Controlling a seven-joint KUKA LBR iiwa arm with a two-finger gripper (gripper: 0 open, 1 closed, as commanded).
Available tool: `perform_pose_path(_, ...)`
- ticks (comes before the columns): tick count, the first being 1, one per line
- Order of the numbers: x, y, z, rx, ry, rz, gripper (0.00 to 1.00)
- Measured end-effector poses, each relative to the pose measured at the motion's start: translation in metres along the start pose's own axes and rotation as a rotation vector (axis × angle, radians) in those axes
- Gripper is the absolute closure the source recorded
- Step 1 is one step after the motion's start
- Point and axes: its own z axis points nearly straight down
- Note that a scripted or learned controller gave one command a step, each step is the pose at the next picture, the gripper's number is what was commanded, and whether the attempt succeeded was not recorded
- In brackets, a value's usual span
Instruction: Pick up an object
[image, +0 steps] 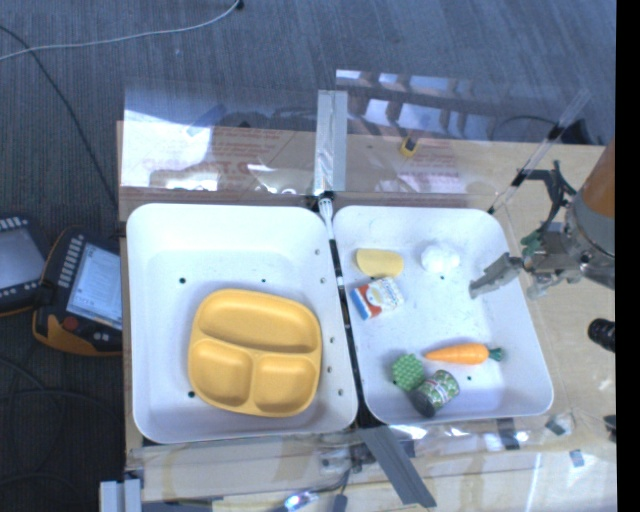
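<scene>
Orange plastic carrot (457, 353) lies below-left of my gripper (512, 272) (long axis across the right white bin (520, 330)); my fingers' spread I cannot tell.

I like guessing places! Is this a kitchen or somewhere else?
Probably a robot lab, not a kitchen: the food looks like toys, such as the carrot, in white bins on a bench, beside a control tablet.

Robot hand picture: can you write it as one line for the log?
hand: over right bin's right edge, holding nothing | carrot: lying in right bin | yellow tray: left bin
</scene>
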Motion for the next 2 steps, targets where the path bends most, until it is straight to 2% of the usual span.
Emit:
perform_pose_path(1,0.021,-0.032,0.091,0.000,0.000,-0.142,0.00)
perform_pose_path(2,0.073,-0.028,0.156,-0.014,0.001,0.079,0.00)
